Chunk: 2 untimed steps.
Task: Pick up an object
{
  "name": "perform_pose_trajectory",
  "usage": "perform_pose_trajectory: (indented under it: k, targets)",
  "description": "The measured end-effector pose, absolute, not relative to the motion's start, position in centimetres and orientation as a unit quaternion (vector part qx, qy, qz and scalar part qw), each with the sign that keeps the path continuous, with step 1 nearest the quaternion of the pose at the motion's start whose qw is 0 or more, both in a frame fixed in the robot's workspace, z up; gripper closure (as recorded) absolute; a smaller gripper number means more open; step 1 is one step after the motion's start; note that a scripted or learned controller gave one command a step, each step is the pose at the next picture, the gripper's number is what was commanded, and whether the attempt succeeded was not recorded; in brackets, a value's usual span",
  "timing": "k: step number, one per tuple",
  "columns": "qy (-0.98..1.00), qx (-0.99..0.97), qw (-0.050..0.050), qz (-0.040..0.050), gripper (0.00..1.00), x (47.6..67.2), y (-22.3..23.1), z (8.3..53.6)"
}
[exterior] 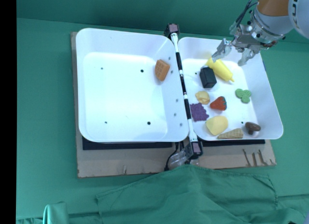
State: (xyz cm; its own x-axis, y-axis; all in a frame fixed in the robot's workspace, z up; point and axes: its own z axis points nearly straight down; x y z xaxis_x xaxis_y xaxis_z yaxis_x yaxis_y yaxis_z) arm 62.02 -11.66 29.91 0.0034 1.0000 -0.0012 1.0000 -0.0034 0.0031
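Note:
My gripper (pixel 233 55) hangs open over the back of the right bin (pixel 270 105), its two fingers spread wide with nothing between them. Just below it lies a yellow corn-shaped toy (pixel 221 69). Beside that sits a black block (pixel 208 77). Further forward in the same bin are a small yellow piece (pixel 203 97), a red strawberry (pixel 218 103), purple grapes (pixel 198 112), a green clover shape (pixel 243 94), a yellow lump (pixel 217 124), an ice-cream cone (pixel 231 133) and a brown mushroom (pixel 252 128).
The left bin (pixel 96 44) holds one orange waffle piece (pixel 162 69) near its right wall. A black-ended rod (pixel 182 85) runs along the divide between the bins. Green cloth (pixel 193 194) is bunched at the bench's front edge.

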Motion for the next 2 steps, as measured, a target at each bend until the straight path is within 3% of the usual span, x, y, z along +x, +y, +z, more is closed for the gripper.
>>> perform_pose_trajectory:
  k: [1, 2]
  targets:
    - [0.706, 0.708, 0.002, 0.0007, 0.0, 62.0, -11.7, 29.9]
    - [0.706, 0.709, 0.0, -0.0012, 0.0, 62.4, -11.9, 25.8]
